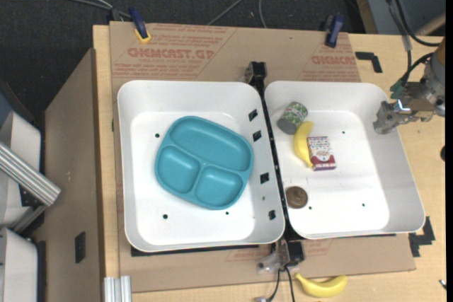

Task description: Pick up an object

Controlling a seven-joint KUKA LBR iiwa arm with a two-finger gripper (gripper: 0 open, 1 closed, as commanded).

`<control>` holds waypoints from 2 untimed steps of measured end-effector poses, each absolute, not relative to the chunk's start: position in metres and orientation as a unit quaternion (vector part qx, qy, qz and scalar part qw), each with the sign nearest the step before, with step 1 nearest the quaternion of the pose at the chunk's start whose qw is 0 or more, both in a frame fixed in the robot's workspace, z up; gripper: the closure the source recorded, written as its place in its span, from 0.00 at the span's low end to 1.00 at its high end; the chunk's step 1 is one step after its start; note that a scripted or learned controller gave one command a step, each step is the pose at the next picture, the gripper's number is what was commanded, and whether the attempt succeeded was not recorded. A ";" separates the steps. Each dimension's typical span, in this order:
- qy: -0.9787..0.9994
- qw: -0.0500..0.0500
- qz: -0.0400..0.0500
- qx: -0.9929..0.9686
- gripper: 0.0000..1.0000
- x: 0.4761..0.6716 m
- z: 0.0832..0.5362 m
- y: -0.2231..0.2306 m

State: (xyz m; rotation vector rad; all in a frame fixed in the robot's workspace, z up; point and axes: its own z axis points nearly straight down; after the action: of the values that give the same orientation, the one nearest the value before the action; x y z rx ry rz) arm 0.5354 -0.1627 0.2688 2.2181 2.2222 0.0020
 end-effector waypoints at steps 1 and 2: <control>0.709 -0.001 0.001 0.705 1.00 0.540 0.273 -0.109; 0.709 -0.002 0.000 0.705 1.00 0.533 0.266 -0.059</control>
State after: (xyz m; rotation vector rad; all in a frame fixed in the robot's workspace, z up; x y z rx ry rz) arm 0.5332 -0.0585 0.2665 2.2178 2.2308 -0.0003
